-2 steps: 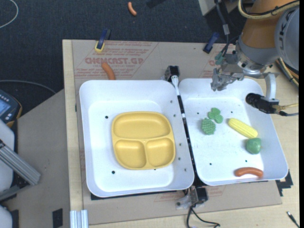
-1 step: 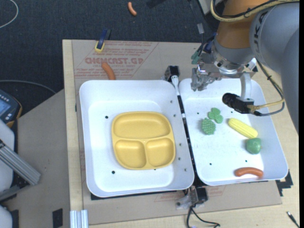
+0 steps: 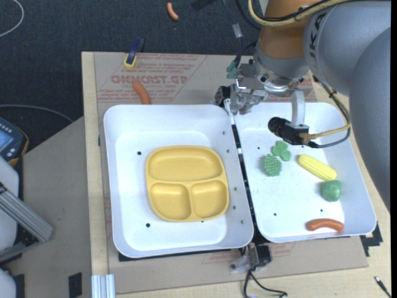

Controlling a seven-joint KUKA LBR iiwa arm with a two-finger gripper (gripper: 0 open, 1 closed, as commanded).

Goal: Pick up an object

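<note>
The gripper (image 3: 240,102) hangs over the seam at the bins' far edge, its state impossible to tell; toy corn (image 3: 317,167), broccoli (image 3: 281,151) and sausage (image 3: 324,225) lie in the right bin (image 3: 291,228); a yellow divided plate (image 3: 186,182) sits in the left bin (image 3: 124,166).

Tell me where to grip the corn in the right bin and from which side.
Grip the corn at its middle, coming straight down from above, fingers closing across its narrow width. It lies flat and slanted, upper left to lower right, with bare bin floor along both long sides. The green ball sits near its lower end, so stay clear of that tip.

Yellow tray (image 3: 186,182), white bins (image 3: 124,185), green broccoli (image 3: 272,165)
</note>
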